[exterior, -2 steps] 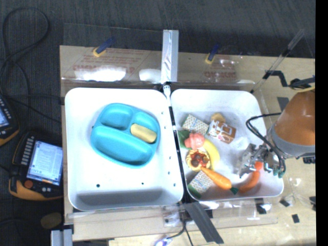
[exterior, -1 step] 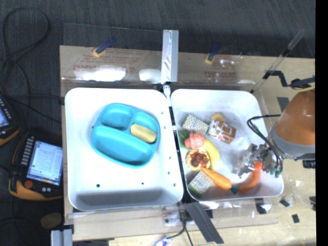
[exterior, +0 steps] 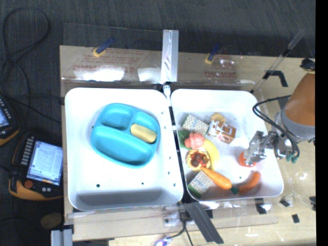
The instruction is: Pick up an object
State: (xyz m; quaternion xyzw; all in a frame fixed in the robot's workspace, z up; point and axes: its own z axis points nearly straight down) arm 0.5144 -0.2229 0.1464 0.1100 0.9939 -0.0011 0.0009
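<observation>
Gripper (exterior: pixel 252 155) hovers at right bin's (exterior: pixel 266 191) 3 o'clock, over small red piece (exterior: pixel 245 161). Cannot tell finger state. Piece probably light, rigid, slippery; grasp across its middle.

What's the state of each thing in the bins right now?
Blue plate: flat in the left bin.
Yellow piece: lying on the blue plate.
Carrot: lying in the right bin, near the front.
Banana: lying mid-bin among the other toys.
Gripper: low over the right bin's right side, above a small red-orange object; grasp cannot be told.
</observation>
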